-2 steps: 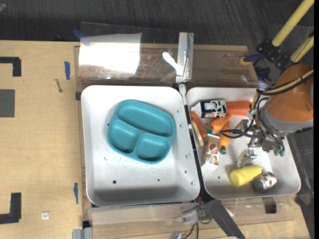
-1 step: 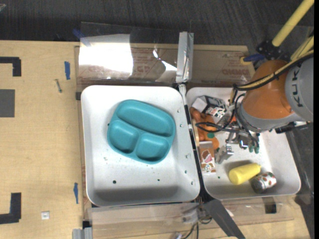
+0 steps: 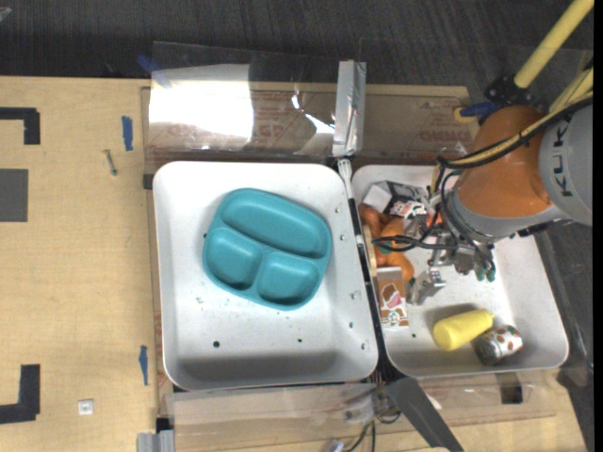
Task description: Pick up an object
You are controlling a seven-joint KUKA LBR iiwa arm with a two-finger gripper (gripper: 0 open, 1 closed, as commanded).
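My tool (image 3: pixel 435 276) hung low in the right bin (image 3: pixel 537 281), below the orange band (image 3: pixel 504 172) of my arm, amid a tangle of black cables. Whether it was clenched or released I could not tell from this slanted view; no object showed clearly in its grasp.

In the one camera view, the right bin held the things to pick from. A yellow cylinder-like object (image 3: pixel 462 329) lay on its side toward the near edge of the bin, just below my tool and apart from it. Touching its right end sat a small can-like object (image 3: pixel 498 344) with grey and red on it. Along the bin's left wall lay a small flat packet (image 3: pixel 392 299) with red and white print, and above it some orange pieces (image 3: pixel 396 257) close to my tool. A black-and-white packet (image 3: pixel 394 199) rested near the bin's far left corner, beside my wrist.

The left bin (image 3: pixel 179 299) carried a teal divided tray (image 3: pixel 268 247), three compartments up, lying tilted across the bin's middle. Both bins sat side by side on the desk (image 3: pixel 66 252), a tan surface with black corner marks and strips of blue tape.
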